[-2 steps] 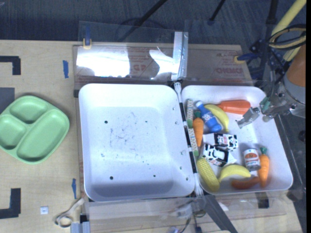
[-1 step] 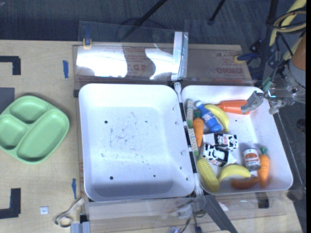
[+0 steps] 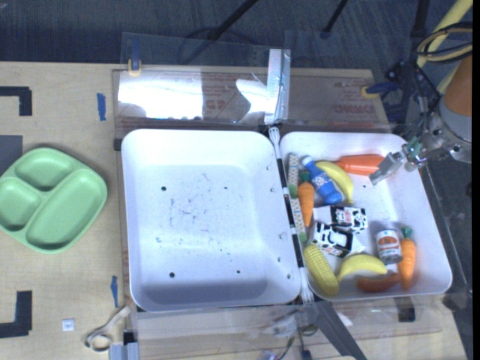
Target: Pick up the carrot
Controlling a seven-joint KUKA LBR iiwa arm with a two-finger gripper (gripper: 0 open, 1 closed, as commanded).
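Two carrots lie in the right bin point(image 3: 435, 223). One carrot point(image 3: 306, 199), orange with a green top, lies along the bin's left wall beside a blue bottle point(image 3: 324, 184). The other carrot point(image 3: 407, 257) stands near the front right corner, next to a small can point(image 3: 387, 244). My gripper point(image 3: 386, 168) hangs over the back right part of this bin, just right of an orange-red sausage-like piece point(image 3: 360, 163). It is well away from both carrots and nothing shows in it.
The right bin also holds two bananas point(image 3: 335, 175) point(image 3: 361, 264), a corn cob point(image 3: 320, 268) and a black-and-white cow-patterned toy point(image 3: 337, 229). The left bin point(image 3: 202, 216) is beside it. A green divided plate point(image 3: 51, 199) sits at the far left of the bench.
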